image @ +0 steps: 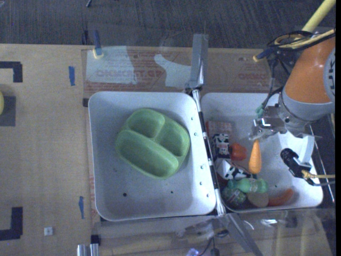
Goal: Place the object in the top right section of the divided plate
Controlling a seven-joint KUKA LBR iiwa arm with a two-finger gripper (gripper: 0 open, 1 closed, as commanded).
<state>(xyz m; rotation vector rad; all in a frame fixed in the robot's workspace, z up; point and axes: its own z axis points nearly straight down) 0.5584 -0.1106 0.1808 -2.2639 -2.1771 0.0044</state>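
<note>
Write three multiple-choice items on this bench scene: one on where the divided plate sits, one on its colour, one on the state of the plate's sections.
1. Where does the divided plate sit?
A. In the left bin
B. In the right bin
C. On the wooden bench outside both bins

2. What colour is the divided plate?
A. White
B. Green
C. Orange

3. What state are the plate's sections in?
A. Each holds a toy
B. One holds the carrot
C. All bare

Answers:
1. A, the plate lies within the left bin's white walls.
2. B, it is pale green against the white bin floor.
3. C, nothing lies in its sections; the orange carrot hangs below the gripper over the right bin, above the other toys there.
</note>
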